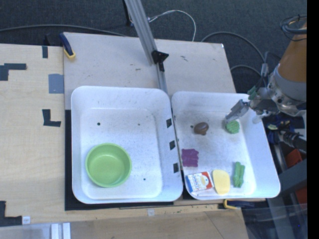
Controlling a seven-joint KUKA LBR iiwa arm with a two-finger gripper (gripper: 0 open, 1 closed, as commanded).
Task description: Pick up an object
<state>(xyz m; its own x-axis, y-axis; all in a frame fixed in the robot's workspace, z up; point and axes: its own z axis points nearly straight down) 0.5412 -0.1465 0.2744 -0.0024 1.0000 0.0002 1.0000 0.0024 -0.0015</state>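
Hovering low over the upper right of the right-hand shallow white bin [259, 148]: the grey two-finger tool [233, 116], tips angled down and left, just above a small round green object [232, 127]. Cannot tell how far open, nor whether anything sits between the fingers; too small and blurred. Seemingly still resting on the bin floor, that green piece, so probably nothing lifted yet. Nearby to the left, a small brown lump [201, 128]; further down, a purple knobbly block [190, 157]. Along the near rim, a red-and-white packet [198, 181], a yellow oval piece [221, 181] and a green upright strip [239, 174]. In the left-hand white bin [119, 94], a lime-green plastic bowl [108, 165], well apart. Judged as early: approach roughly done; closing, gripping and lifting all left.
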